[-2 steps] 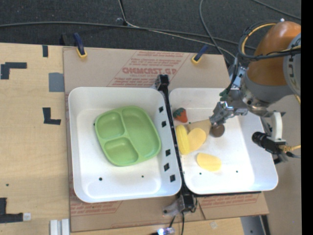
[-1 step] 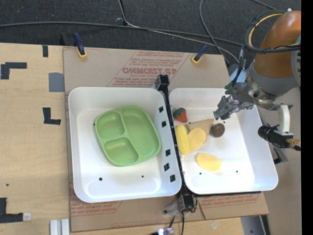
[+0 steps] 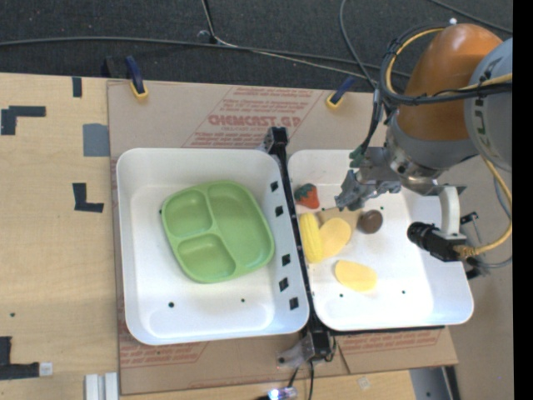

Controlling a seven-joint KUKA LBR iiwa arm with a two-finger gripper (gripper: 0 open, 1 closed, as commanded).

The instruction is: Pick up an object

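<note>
Left bin point(image 3: 137, 223): one green divided plate point(image 3: 218, 231), lying flat near its middle.

Right bin point(image 3: 433, 302), items placed relative to the corn cob point(image 3: 311, 237), which lies against the bin's left wall:
- strawberry point(image 3: 309, 195), just beyond the cob;
- pale yellow piece point(image 3: 336, 234), touching the cob's right side;
- brown round item point(image 3: 370, 221), right of that piece;
- yellow lemon-like piece point(image 3: 356, 276), nearer the front, apart.

Gripper point(image 3: 354, 192): above the bin, between strawberry and brown item; nothing seen held, finger state cannot be told.
</note>
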